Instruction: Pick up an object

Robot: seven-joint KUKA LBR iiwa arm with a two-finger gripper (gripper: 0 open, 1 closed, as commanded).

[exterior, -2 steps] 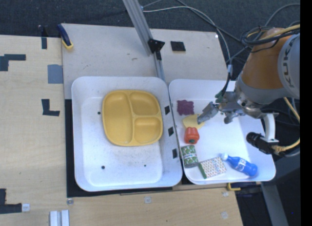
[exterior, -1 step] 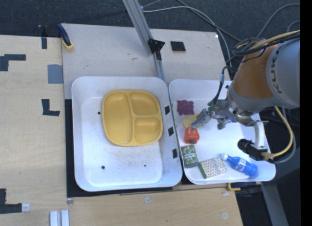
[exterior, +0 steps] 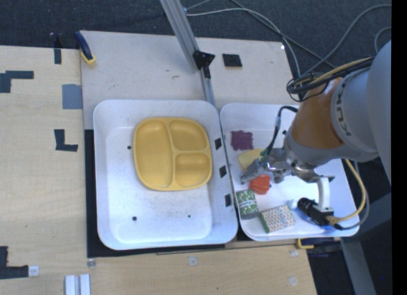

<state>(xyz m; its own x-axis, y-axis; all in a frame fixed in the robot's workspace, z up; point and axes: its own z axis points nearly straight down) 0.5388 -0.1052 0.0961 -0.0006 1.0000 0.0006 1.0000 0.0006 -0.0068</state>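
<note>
Bench top is light wood w/ grey and black tape marks (exterior: 71, 96) at left; dark carpet behind, cables (exterior: 254, 14) trailing across it. A slanted metal pole (exterior: 178, 20) comes down to the bins' join.

Left bin (exterior: 114, 224) holds a yellow divided tray (exterior: 172, 154), roughly centred.

Right bin (exterior: 343, 211): purple piece (exterior: 241, 139) near the top left, yellow item (exterior: 249, 158) below it, orange-red object (exterior: 260, 185) mid-bin, green packet (exterior: 247, 203) and a patterned card (exterior: 278, 218) near the front wall.

From my remote seat I see the gripper (exterior: 259, 171) low in the right bin, just above the orange-red object, maybe touching. Open or closed: can't tell. Nothing visibly held.
</note>
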